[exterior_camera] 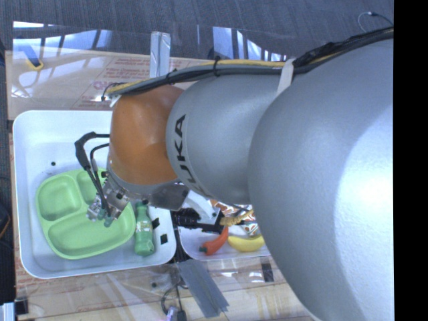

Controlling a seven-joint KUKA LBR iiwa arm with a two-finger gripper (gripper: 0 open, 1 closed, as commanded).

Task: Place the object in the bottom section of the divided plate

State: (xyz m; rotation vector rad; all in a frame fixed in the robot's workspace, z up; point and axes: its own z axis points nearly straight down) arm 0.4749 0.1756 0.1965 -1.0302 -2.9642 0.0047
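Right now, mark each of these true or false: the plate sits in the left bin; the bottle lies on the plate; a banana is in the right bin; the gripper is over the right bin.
1. The green plate sits in the left bin. True.
2. The bottle lies on the plate. False: it is beside the plate's right edge.
3. A banana is in the right bin. True.
4. The gripper is over the right bin. False: it is over the plate.

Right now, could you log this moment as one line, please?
pincer over green divided plate | green bottle beside plate | left bin
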